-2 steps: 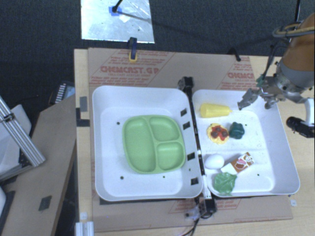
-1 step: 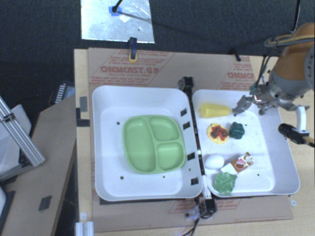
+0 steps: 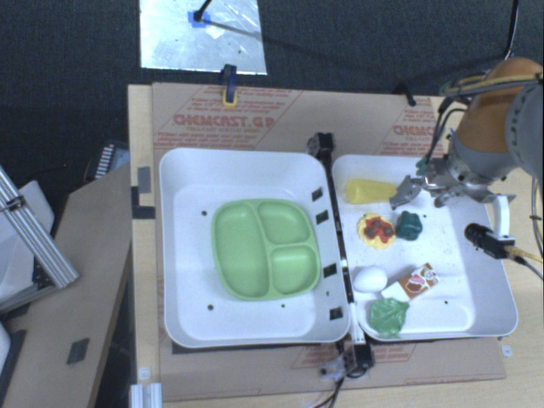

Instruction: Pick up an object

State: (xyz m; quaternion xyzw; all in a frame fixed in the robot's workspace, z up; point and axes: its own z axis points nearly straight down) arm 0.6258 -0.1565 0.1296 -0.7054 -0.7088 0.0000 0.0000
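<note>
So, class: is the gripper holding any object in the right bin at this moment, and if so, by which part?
Nothing is held. The gripper hovers over the right bin between the yellow piece and the dark green item, with no object between its fingers.

The arm [image 3: 501,113] comes in from the right, grey body with the orange band sitting high above the wrist. The wrist bends down and to the left, ending in the gripper [image 3: 408,192]. Its dark fingers point left and downward, low over the surface. Whether those fingers are spread or closed is too small to tell.
</note>
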